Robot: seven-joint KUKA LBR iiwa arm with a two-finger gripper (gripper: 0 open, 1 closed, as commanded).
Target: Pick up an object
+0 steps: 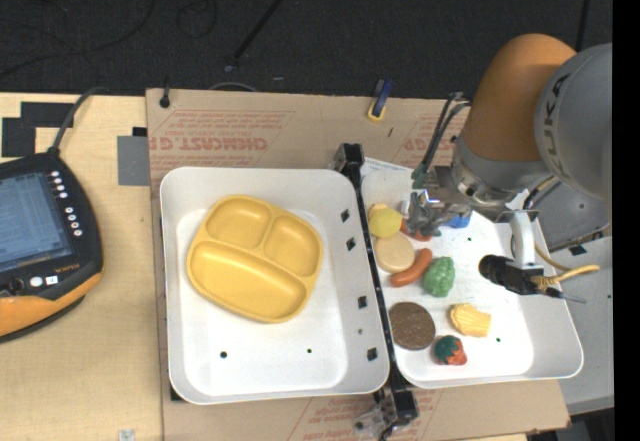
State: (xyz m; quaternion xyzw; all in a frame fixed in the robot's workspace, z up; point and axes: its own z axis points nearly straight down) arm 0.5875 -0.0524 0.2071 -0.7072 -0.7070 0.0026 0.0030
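Jaws (425, 219) low over the right bin (560, 349), near its far-left corner, just beside the lemon (385, 221); open or clenched, cannot tell. Nothing lifted yet, grasp pending.

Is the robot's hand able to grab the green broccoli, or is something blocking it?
Probably yes. The hand hovers in the right bin, just up-left of the broccoli. Nothing lies on top of the broccoli, though the hot dog touches its left side and might get bumped.
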